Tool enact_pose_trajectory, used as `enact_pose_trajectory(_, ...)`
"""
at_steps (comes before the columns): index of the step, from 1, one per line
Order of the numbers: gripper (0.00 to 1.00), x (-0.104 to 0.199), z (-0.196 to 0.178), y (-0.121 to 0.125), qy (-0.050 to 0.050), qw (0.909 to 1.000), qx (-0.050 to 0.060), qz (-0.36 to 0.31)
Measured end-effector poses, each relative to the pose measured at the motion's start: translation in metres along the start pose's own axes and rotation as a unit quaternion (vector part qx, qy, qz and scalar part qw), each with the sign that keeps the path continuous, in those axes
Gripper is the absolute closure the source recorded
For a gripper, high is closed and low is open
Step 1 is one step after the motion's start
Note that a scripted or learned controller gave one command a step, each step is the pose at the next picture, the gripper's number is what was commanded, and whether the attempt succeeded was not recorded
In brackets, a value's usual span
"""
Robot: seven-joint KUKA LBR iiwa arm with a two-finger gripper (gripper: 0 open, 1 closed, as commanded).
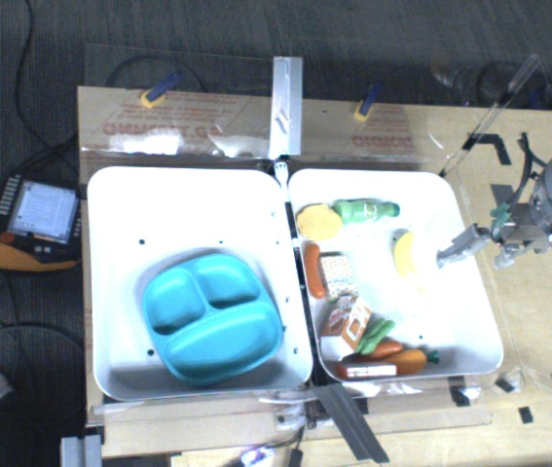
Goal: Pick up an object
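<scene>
Plainly small, pale-yellow lemon wedge (pixel 405 252), smooth-skinned.

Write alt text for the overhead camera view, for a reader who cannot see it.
Two shallow white bins sit side by side on a bench: the left bin holds a blue divided tray, and the right bin holds small toy foods, including a green bottle, a yellow round piece and a carrot. The arm's tool reaches over the right bin's right edge.

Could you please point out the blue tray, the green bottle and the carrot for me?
blue tray (pixel 212 314): camera view, middle of tray.
green bottle (pixel 365 209): camera view, bottle's body.
carrot (pixel 404 361): camera view, orange body.
</scene>
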State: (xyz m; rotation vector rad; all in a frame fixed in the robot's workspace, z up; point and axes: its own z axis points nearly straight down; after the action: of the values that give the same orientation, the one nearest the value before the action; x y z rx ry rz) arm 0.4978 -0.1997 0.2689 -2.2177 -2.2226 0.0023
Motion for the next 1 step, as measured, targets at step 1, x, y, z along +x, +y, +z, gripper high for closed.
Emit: enact_pose_trajectory(1,0.00,0.0000,0.0000,0.0000,0.000,1.0000,0.000,0.000)
